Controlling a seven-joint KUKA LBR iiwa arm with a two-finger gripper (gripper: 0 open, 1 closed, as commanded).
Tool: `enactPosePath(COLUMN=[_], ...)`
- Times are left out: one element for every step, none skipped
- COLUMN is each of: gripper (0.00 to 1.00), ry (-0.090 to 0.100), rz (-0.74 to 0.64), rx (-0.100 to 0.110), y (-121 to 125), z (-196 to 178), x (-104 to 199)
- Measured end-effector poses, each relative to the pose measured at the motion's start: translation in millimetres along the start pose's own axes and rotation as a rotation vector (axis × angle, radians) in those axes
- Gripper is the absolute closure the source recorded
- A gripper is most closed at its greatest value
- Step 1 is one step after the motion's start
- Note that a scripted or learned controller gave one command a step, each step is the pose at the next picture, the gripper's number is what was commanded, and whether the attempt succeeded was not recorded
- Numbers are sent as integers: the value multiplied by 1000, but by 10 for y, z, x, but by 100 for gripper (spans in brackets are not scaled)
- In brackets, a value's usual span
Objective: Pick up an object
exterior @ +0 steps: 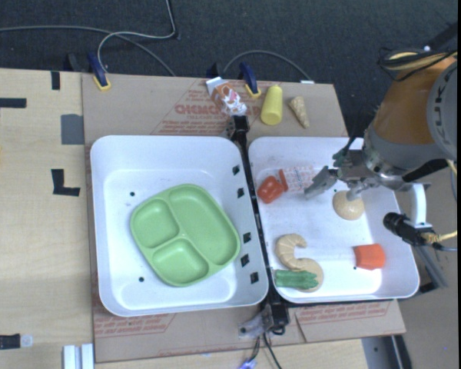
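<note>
Seen from above, the gripper hangs over the right bin, near its far edge, with its fingers spread apart and nothing between them. A beige rounded object lies just beside the fingertips; a red piece sits near the bin's left wall. A croissant-shaped toy and a green vegetable rest touching each other against the near edge, and an orange block lies toward the near right corner.

The beige object looks the handiest pick: the fingers should straddle it squarely and go low before they close, since a rounded thing may roll away from a glancing touch.

The left bin holds a green divided plate. Both bins stand on cardboard on a wooden bench; a yellow bottle and a cone lie behind the right bin. Cables trail over dark carpet beyond.
</note>
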State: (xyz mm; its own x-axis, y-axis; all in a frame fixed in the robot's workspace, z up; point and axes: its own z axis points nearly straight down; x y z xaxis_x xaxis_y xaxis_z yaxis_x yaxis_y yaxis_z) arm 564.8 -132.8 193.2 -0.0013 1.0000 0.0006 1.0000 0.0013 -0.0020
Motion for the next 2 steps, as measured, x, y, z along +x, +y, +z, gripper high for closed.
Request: enactPosePath(gripper=[0, 0], ry=[0, -1], rz=[-1, 0], rx=[3, -3], y=[159, 612], z=[897, 1072], x=[332, 301])
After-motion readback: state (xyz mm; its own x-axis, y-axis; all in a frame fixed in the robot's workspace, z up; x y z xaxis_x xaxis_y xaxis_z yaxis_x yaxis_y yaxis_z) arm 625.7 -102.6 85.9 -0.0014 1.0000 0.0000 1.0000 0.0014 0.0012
